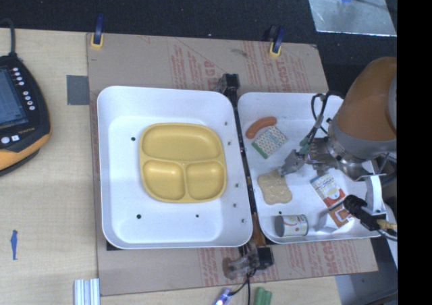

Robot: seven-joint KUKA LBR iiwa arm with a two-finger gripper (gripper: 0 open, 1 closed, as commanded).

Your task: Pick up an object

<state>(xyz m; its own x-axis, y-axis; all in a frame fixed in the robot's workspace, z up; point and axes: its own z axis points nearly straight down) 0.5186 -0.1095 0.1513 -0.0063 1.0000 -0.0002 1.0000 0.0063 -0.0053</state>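
The right bin (251, 111) holds several small items. An orange sausage (261, 125) lies at its far left, with a dotted green-and-white packet (269, 140) just in front of it. A tan bread slice (275, 187) lies lower down, and a small can (291, 225) lies on its side by the near wall. A white and red carton (327, 187) and an orange-marked carton (341, 214) sit to the right. My gripper (295, 162) hangs low over the bin's middle, between the packet and the bread slice. Nothing shows in its grasp.
The left bin (115, 162) holds a yellow divided plate (182, 162). The grey arm with its orange band (368, 104) covers the right bin's right side. A teach pendant (17, 118) lies at the bench's left edge. Clamps (275, 39) pin the cardboard at the back.
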